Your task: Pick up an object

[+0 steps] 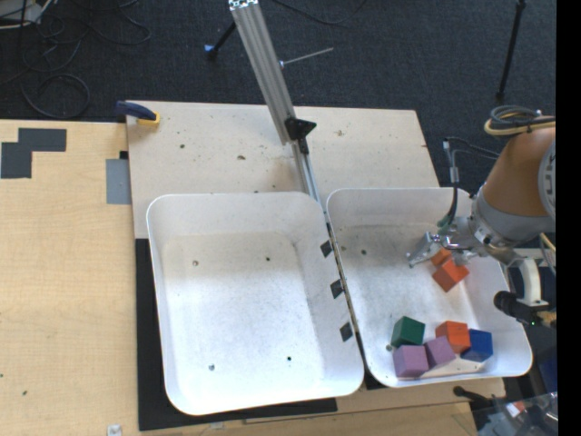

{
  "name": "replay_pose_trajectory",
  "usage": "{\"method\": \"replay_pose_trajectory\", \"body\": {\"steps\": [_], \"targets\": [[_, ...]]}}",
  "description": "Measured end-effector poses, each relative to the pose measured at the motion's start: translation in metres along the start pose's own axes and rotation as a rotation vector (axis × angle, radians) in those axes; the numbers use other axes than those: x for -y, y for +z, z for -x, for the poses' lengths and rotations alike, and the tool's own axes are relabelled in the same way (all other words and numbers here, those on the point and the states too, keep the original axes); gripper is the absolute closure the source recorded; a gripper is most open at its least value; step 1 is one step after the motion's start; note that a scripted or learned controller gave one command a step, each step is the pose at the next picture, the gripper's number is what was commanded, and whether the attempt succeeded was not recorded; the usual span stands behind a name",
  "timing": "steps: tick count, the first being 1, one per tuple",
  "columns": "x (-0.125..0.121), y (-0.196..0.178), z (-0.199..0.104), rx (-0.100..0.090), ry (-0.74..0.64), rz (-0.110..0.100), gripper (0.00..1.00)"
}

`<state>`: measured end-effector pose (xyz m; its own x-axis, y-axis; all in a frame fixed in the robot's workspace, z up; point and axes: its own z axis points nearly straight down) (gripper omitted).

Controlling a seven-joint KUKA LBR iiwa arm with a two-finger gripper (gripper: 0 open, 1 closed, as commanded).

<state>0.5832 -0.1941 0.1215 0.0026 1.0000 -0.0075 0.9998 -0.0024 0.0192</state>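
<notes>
My gripper (427, 249) hangs over the right bin (381, 221), in its upper right part, coming off the grey and orange arm (517, 184). An orange block (449, 273) sits tilted right below and against the gripper's body; whether it is gripped or lying on the bin floor is not clear from this angle. Near the bin's front edge lies a cluster of cubes: a green one (408, 331), an orange-red one (455, 334), a blue one (479, 344) and two purple ones (410, 361) (439, 350).
The left bin (182, 216) stands beside the right one, with black clips (336, 289) along the shared rim. A slanted aluminium post (268, 71) rises behind the bins. A blue clamp (136, 112) lies at the board's far left corner.
</notes>
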Motion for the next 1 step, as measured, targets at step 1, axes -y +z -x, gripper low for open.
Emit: {"method": "replay_pose_trajectory", "body": {"steps": [1], "targets": [[-0.0004,-0.0087,0.0015,0.002,0.004,0.002,1.00]]}}
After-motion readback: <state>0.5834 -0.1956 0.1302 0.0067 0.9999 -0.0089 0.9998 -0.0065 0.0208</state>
